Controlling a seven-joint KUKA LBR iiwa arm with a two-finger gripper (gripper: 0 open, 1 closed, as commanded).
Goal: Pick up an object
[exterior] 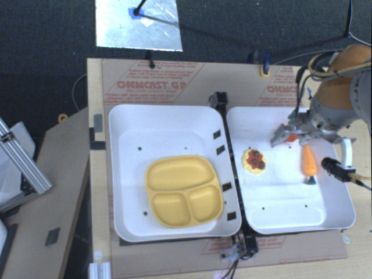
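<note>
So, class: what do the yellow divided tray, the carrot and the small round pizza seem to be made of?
The yellow divided tray looks like moulded plastic, smooth with a soft sheen and rounded compartment walls. The carrot looks like toy plastic: uniform orange, glossy, with a small green tip. The small round pizza is probably plastic or rubber too, but it is too small to tell.

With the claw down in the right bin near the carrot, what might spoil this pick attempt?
1. The claw sits beside the carrot's top end, not over it, so it may close on nothing.
2. It could nudge the carrot toward the right bin's wall.
3. The small pizza toy lies apart, probably untouched.
</note>
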